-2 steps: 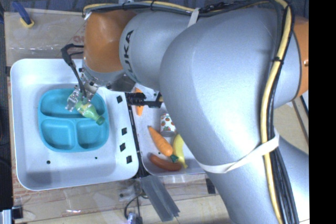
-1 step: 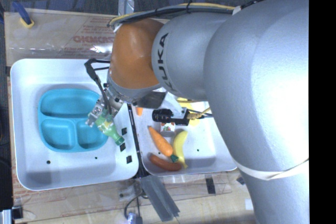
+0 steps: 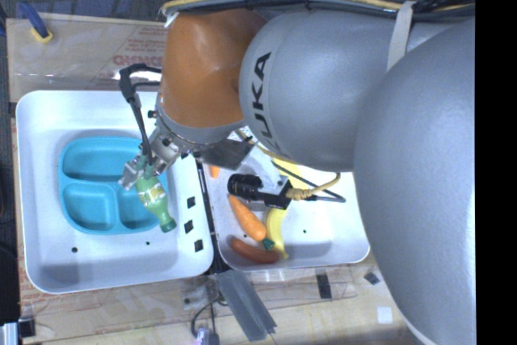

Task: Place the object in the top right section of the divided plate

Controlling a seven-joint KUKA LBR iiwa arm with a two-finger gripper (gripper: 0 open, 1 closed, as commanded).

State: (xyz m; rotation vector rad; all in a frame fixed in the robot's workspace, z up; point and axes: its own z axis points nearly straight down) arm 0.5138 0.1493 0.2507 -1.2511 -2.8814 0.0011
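The task is at its carry-and-place step. The end effector is over the left bin, closed on the upper end of a green bottle. The clutter around the fingertips makes the exact grip hard to read, so take the hold as likely rather than certain. The bottle hangs tilted, neck up at the fingers, with its base pointing down and to the right in the view. Its body crosses the right edge of the blue divided plate and its lower end reaches past the rim, over the white bin floor. The plate shows 3 sections: 1 long one along the top and 2 smaller ones below. The bottle lies over the lower right part, not the top right. The next move calls for a short shift up in the view, toward the right end of the top section. After that comes a lowering until the base is inside the walls, and only then a release. The right bin holds a carrot and a banana, well apart from this work.
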